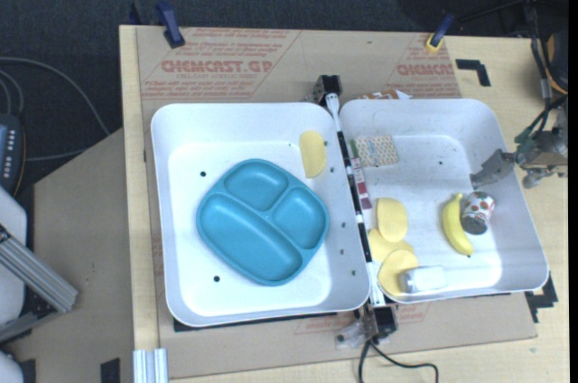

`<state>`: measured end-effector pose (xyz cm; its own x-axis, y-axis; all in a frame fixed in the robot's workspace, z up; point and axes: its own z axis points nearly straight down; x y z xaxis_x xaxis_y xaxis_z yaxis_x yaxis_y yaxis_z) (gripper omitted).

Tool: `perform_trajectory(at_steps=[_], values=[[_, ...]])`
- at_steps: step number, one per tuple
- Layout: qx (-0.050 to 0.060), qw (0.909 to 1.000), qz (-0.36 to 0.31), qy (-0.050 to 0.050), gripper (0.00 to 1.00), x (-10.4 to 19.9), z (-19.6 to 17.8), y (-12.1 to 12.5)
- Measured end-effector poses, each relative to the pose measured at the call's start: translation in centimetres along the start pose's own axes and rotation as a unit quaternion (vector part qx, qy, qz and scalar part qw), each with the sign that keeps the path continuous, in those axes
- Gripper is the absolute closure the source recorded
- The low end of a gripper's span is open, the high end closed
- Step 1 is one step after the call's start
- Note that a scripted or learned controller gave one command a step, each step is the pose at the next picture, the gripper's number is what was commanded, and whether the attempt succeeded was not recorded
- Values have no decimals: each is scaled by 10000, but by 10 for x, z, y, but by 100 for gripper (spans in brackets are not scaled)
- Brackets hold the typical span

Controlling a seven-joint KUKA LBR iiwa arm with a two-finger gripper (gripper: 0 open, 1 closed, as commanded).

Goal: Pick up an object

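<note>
The right bin (506, 124) holds a banana (454, 228) beside a small red-and-white can (477, 211). Two yellow rounded pieces (391, 219) (397, 266) lie near its left wall, and a white tube-like item (426, 279) rests by the front wall. A speckled flat packet (376, 150) lies at the back left, and a small grey piece (493, 166) sits toward the right wall. In the left bin (176, 137), a blue divided plate (262, 220) fills the middle. A pale yellow piece (312, 154) lies by that bin's right wall.
A dark metal fixture with cables (540, 154) stands just outside the right bin's right wall. Blue (169, 23) and yellow (439, 32) clamps grip the cardboard sheet at the back. A black divider strip (348, 164) runs between the bins.
</note>
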<state>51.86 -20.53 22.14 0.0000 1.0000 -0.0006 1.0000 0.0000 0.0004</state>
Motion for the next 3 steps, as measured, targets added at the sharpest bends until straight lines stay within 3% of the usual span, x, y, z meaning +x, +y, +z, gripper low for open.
perform_trajectory(at_steps=[1, 2, 3], values=[[-19, 10000, 6, -11, 0, -1, 117, 12], [-36, 10000, 7, -14, 100, -1, 106, 13], [-4, 10000, -9, 7, 100, 90, 48, 57]])
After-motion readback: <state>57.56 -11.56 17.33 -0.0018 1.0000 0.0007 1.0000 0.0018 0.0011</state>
